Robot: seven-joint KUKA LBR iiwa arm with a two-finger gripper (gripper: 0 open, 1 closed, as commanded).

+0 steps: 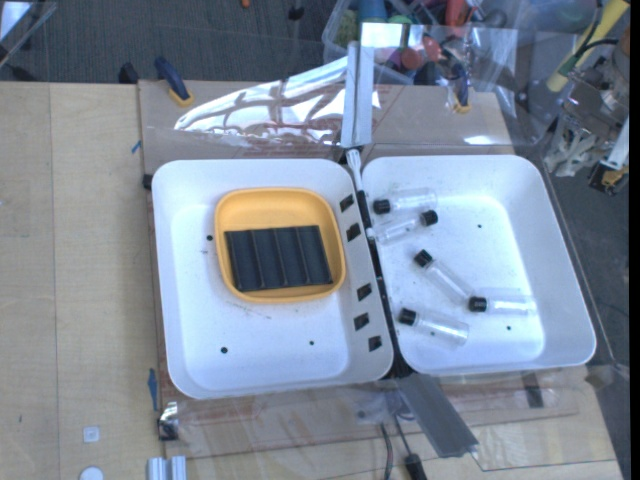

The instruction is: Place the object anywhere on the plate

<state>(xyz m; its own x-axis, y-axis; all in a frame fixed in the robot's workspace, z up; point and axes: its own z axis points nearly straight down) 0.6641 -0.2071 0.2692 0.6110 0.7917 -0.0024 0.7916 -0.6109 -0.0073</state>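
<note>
A yellow plate (280, 208) carrying a dark ridged block (277, 258) sits in the left bin (190, 348). Five clear black-capped vials (432, 325) lie scattered in the right bin (560, 338), apart from the plate.

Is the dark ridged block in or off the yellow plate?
In: the block lies flat inside the yellow plate, within its rim.

At the upper right edge of the view there are some pale grey mechanical parts (588, 140), with a yellow cable (603, 20) curving above them. They are blurred and cut off by the edge, so I cannot tell whether they belong to the arm.
</note>
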